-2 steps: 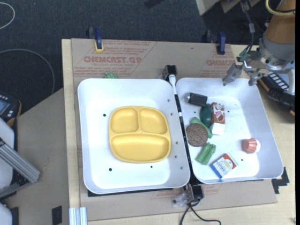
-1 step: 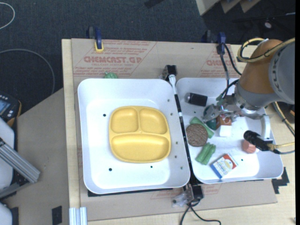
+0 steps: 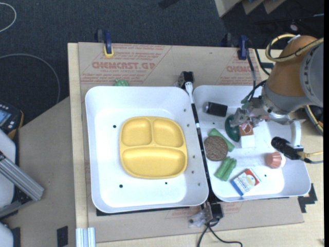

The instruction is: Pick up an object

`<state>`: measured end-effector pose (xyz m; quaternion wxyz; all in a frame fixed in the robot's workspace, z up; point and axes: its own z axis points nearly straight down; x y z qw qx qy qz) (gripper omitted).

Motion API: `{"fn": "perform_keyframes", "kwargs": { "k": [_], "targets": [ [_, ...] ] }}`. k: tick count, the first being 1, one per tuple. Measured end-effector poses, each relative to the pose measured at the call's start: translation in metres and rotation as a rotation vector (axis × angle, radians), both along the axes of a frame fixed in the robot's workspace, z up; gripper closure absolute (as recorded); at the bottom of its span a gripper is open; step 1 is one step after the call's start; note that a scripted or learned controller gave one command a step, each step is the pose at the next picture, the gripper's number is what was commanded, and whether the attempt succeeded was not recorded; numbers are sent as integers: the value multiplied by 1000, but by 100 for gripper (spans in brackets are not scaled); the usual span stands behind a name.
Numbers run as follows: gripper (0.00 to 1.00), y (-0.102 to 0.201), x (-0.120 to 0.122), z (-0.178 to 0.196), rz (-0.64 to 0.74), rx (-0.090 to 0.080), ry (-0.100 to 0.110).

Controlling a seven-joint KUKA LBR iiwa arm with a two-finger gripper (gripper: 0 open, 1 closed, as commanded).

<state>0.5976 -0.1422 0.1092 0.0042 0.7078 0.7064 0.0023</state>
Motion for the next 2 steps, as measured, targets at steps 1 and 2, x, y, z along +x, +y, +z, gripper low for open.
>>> {"fn": "perform_keyframes", "kwargs": {
  "k": [1,2],
  "targets": [
    [100,84,-6,81,11,5,0],
    [100,125,-40,148,8,4,2]
  ]
}}
